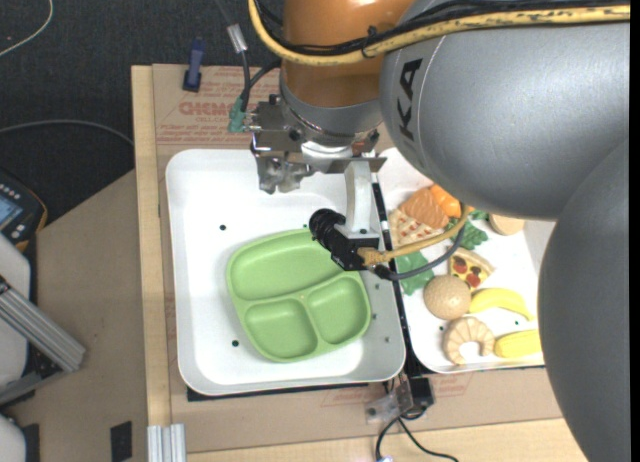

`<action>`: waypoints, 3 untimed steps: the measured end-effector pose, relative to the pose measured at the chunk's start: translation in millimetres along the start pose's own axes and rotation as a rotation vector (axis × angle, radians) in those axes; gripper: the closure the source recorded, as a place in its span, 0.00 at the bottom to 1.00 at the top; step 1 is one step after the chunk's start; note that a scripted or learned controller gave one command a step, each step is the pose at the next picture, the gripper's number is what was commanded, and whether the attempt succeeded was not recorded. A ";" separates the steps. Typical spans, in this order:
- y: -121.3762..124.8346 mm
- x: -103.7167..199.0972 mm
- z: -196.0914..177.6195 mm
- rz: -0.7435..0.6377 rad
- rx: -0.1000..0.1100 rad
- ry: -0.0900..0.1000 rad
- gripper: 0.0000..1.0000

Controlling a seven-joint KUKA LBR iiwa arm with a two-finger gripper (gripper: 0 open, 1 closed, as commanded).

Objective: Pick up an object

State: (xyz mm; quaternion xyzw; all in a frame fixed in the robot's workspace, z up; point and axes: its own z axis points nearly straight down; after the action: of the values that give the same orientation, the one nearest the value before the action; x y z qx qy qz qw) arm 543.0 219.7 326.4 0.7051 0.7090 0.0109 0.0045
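Lying just below the claw (312,175), the green tray (297,293); claw's grip unclear.

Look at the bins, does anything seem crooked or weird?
A bit. The green divided plate sits turned at a slant in the left bin, not square with its sides. The toy food, like the banana and croissant, lies jumbled in the right bin. Nothing looks spilled or broken.

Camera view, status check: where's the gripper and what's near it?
Gripper over left bin, above green divided plate. Nothing seen between fingers. Toy food in right bin. Arm covers much of right bin.
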 end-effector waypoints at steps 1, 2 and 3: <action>-33.6 -51.4 -104.7 0.009 0.010 -0.005 1.00; -59.3 -92.9 -4.2 0.010 0.033 -0.013 1.00; -68.3 -176.6 85.0 0.016 0.033 -0.012 1.00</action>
State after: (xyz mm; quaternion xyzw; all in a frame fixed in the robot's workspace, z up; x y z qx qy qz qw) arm 477.6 43.6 238.3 0.7107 0.7035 -0.0050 -0.0029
